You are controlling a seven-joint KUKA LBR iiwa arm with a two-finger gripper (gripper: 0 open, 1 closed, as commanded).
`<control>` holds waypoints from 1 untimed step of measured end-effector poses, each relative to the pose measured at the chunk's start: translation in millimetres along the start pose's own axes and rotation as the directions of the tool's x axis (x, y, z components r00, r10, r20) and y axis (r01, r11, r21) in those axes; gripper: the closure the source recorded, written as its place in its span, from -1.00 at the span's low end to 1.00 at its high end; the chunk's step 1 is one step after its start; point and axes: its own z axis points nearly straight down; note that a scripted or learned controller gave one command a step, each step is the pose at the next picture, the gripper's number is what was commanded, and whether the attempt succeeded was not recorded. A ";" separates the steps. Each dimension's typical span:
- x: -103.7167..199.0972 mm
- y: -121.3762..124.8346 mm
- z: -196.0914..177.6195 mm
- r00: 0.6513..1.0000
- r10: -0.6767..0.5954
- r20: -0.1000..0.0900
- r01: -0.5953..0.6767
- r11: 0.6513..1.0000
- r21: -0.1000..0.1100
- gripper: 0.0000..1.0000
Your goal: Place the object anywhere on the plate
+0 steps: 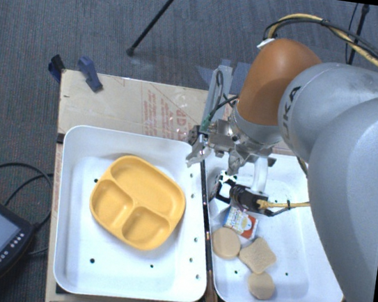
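The end effector (231, 168) hangs over the near-left part of the shallow white right-hand bin (312, 271), close to the divide between the two bins. The wrist hides its tips from this angle, so I cannot tell how far open it is, and nothing can be seen in its grasp.

Just below it lies a small red-and-white foil packet (240, 222), flat on the bin floor. This is probably the object being targeted, since the end effector is poised almost directly above it. Touching or just beside the packet is a round tan biscuit-shaped piece (226, 243). A squarer tan piece (258, 254) and a smaller round tan one (261, 285) lie nearby, so a descent risks nudging a neighbour.

The yellow three-compartment plastic plate (137, 202) sits alone in the shallow white left-hand bin (74, 165), well apart from the objects and bare. No placing has been done yet. Both bins rest on the pale board surface (153, 106).
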 end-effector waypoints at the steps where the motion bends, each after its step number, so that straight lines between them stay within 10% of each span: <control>1: 0.6 0.0 -6.8 1.000 -0.004 0.001 0.004 1.000 0.006 1.00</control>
